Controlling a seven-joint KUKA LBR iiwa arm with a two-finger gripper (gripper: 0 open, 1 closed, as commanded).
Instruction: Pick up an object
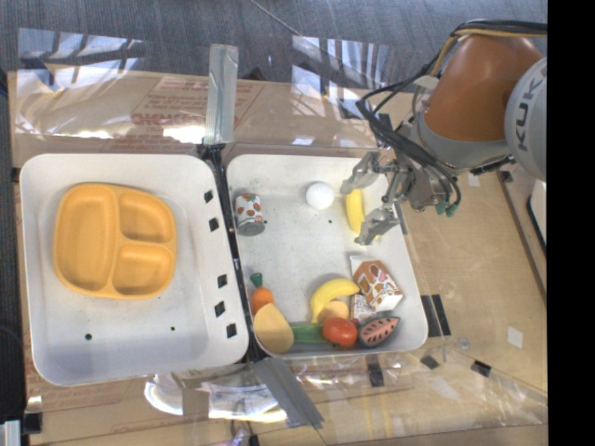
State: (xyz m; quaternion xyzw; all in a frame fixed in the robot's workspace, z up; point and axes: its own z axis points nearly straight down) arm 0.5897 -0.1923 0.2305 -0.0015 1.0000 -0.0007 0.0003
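Because the arm [483, 82] enters from 3 o'clock and hangs over the upper right of the right bin [279, 170], the nearest candidate is the small yellow banana [354, 210], lying on the bin floor at about 2 o'clock. The gripper [372, 198] stands spread wide, one finger above the banana and one below it, with nothing held. Judged by appearance, the banana is a light, rigid, smooth toy; grip it across the narrow middle, since the curved ends may slip. The left bin [37, 193] holds a yellow divided plate [113, 240]. A toy cluster [325, 314] sits at 5 o'clock, a printed can [248, 213] at 10 o'clock, and a white ball [319, 194] at 12 o'clock.
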